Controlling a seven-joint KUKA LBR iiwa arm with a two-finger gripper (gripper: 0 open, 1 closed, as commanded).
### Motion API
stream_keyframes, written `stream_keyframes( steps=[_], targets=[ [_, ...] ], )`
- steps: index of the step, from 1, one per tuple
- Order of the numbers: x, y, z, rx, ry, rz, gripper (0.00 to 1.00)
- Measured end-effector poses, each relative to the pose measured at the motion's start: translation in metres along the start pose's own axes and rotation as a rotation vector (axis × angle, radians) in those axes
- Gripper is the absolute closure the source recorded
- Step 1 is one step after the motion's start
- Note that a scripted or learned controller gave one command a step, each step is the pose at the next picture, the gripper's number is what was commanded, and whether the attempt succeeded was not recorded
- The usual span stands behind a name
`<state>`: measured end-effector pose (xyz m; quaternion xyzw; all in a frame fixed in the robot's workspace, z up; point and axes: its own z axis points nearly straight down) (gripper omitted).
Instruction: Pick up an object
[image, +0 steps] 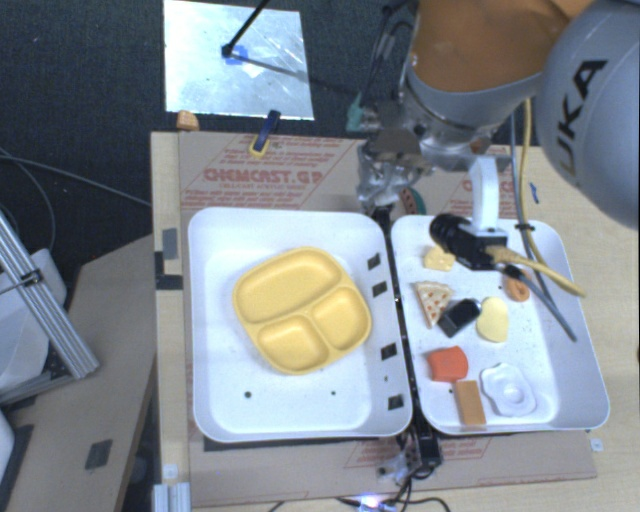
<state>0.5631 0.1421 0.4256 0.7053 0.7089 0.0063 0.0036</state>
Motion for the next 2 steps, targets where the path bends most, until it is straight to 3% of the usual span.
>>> stream_keyframes(
  steps=[1,2],
  targets=[
    [0.058,0.000,0.066,0.017,-0.003,-0.004,1.00],
    [0.072,-0.014,0.263,0.029,-0.008,0.004,1.00]
  ],
)
